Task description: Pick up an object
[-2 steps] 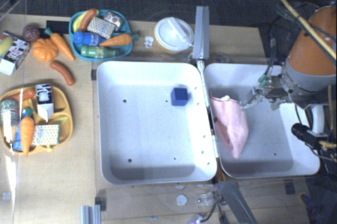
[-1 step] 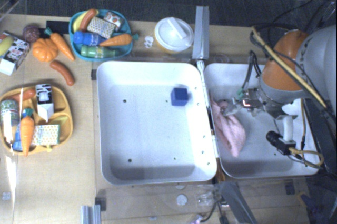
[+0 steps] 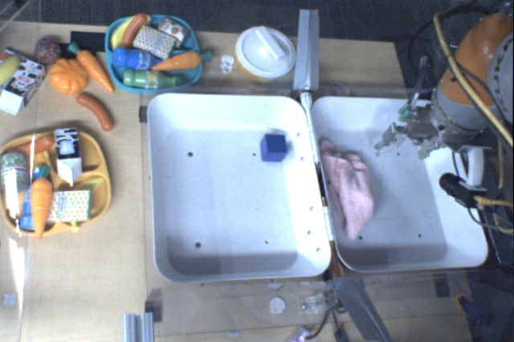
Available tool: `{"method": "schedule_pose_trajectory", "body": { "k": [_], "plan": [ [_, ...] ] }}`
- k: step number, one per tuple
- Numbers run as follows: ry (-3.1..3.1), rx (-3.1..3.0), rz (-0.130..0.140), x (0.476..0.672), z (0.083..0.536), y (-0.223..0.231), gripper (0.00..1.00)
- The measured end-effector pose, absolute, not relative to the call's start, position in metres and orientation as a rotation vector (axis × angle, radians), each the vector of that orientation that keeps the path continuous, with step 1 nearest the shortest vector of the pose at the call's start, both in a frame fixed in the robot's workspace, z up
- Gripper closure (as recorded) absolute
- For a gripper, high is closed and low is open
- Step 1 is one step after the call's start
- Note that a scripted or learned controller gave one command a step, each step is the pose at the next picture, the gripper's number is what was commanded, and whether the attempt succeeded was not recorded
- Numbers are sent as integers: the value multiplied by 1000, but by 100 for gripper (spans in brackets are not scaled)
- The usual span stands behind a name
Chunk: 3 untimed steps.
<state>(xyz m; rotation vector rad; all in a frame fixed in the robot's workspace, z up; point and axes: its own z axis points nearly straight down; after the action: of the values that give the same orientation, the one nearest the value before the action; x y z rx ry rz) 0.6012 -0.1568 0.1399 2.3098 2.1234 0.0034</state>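
Here two candidates for picking are seen: a pink cloth and a blue block. The pink cloth is crumpled along the left wall of the right bin, its long axis running from the back of that bin toward the front, slightly slanted. The blue block is set in the left bin, close to its back right corner, well apart from the cloth and parted from it by the two bin walls.

The gripper is held over the back part of the right bin, with the grey arm and its orange band reaching in from the right edge. Its fingers appear spread, and nothing is seen between them. The cloth is judged the nearer thing: it lies to the left of the fingers and toward the bin's front, so a move leftward and forward, then down, would be called for. A grasp across the cloth's short width is judged the more likely to take hold.

Outside the bins, toy food is gathered in a blue bowl and a yellow tray near the bench's left edge, and a white lid is placed behind the bins. Printed labels are seen on some small boxes, but no writing can be read.
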Motion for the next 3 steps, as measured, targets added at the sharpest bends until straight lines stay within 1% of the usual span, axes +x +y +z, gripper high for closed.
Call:
{"method": "schedule_pose_trajectory", "body": {
  "k": [1, 2, 3],
  "plan": [
    [2210, 2220, 12, 613, 90, -107, 0],
    [2657, 1651, 10, 575, 90, -118, 0],
    [2627, 1699, 10, 585, 90, -149, 0]
  ]
}}
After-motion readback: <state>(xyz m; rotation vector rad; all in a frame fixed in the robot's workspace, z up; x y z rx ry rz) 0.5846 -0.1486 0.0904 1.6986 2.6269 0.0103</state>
